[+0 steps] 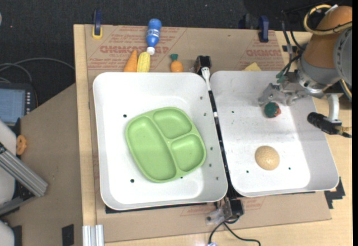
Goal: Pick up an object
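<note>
The gripper point(276, 99) is low in the right bin point(240, 127), near its far right part, with the grey arm point(324, 55) leaning in above it. Just under and a little toward the camera from the fingertips sits a small ball point(272, 109), dark green with a red spot. It looks to be touching the tips or lying just beside them, but whether it is between them I cannot tell, and I cannot tell how wide the fingers stand either, since they are small and blurred here

Well toward the camera from the fingers, a tan round roll point(267, 157) lies alone on the bin floor, untouched. Far off to the side away from the arm, the left bin point(112, 127) holds a green divided plate point(165, 143)

My judgement: the pick is at the reach or the closing step. The arm is down at the small ball, which looks to rest on the bin floor, not raised. No lift shows. What is left is a sure grip on the ball and then carrying it up clear of the bin. The ball is small and round, so it may well roll out from the tips
</note>
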Robot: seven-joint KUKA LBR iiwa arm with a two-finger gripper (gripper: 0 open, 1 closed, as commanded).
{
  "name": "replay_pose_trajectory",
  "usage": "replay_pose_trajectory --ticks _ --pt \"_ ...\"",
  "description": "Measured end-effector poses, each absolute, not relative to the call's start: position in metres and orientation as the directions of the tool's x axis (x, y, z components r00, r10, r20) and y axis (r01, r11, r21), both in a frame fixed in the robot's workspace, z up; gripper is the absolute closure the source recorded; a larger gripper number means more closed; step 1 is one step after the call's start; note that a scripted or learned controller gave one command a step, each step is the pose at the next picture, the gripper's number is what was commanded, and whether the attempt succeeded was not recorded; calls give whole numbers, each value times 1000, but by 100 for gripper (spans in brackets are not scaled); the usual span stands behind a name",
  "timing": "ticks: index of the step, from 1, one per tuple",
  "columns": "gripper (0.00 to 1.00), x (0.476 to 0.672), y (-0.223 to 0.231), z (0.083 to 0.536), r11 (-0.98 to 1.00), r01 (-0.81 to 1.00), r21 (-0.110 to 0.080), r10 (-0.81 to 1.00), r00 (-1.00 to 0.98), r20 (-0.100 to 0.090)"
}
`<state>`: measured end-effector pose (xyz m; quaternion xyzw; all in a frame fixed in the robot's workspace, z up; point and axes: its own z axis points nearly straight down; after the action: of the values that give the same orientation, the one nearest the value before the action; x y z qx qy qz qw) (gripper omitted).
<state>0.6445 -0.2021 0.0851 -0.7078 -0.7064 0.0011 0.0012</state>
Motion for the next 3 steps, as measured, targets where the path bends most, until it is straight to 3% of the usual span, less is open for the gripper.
replay_pose_trajectory --ticks 1,2,3 --pt "100 646 -202 96 -1 1000 2 1000 1 -1" --pt "0 646 -201 96 0 1000 1 1000 0 -1" --pt "0 617 -118 84 6 1000 -5 1000 -6 5"
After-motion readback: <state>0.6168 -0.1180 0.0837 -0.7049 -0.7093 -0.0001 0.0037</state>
